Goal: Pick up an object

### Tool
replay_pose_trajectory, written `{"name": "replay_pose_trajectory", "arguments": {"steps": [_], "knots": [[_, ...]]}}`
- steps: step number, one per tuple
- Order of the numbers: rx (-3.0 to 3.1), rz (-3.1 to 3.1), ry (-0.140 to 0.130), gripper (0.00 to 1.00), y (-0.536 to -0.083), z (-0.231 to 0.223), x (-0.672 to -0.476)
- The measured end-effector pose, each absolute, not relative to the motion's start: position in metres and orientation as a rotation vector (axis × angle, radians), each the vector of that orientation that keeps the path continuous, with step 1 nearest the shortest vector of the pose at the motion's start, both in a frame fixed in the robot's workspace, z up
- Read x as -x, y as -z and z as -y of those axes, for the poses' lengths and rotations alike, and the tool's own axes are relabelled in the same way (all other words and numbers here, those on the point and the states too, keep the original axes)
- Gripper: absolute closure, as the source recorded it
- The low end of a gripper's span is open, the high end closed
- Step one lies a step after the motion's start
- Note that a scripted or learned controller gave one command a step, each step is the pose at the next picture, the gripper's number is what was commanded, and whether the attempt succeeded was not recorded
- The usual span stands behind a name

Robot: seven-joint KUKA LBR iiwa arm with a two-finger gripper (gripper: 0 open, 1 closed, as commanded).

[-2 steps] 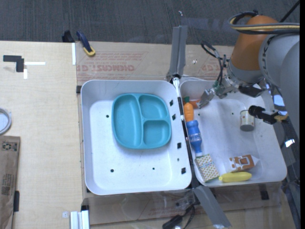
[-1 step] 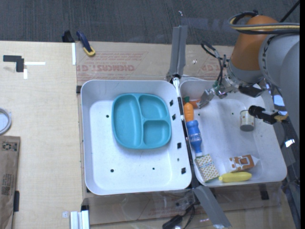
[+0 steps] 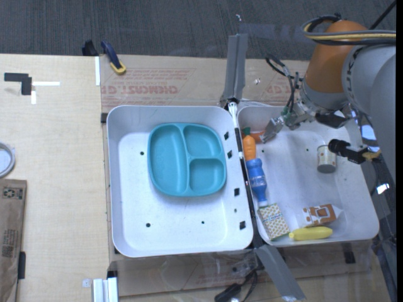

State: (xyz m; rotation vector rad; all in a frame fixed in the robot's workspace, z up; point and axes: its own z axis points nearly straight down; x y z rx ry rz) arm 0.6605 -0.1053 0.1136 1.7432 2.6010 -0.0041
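Over the right white bin's (image 3: 352,228) far corner, the two-finger gripper (image 3: 272,131) hangs, its finger state impossible to tell. Just beside lies a small orange plastic bottle (image 3: 250,147), probably light, rigid and slick; its middle suits grasping, though the bin's left wall crowds it.

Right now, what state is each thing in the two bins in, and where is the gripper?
Teal divided plastic plate: flat, right way up, in the left white bin.
Orange-capped blue bottle: lying down along the right white bin's left wall.
Yellow banana: lying flat near the front wall.
Small silver can: on its side.
Gripper: low over the right bin's back left corner.
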Motion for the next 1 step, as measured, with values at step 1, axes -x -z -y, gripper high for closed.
{"name": "replay_pose_trajectory", "arguments": {"steps": [1], "knots": [[-1.743, -2.601, 0.004, 0.0, -0.1136, 0.1053, -0.6605]]}}
